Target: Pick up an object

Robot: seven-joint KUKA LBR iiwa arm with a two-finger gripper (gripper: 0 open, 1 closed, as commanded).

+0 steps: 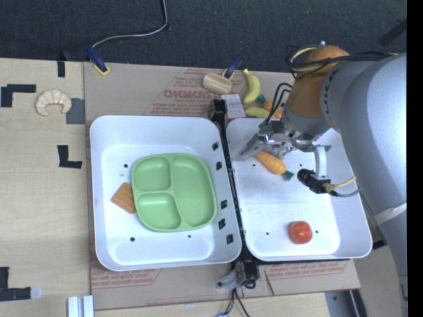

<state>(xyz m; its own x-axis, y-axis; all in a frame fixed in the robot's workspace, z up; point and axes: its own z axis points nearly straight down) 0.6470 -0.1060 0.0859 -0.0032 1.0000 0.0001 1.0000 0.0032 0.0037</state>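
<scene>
Carrot (271,162) lies in right bin (344,240), upper part, gripper (266,144) just above it, touching or nearly. Whether the claw is apart or together: cannot tell. Tomato (300,232) sits well apart toward the near edge; green plate (174,191) in left bin (106,177).

One fixed camera looks down at a slant on both bins (106,197), arm (370,111) entering from right
</scene>
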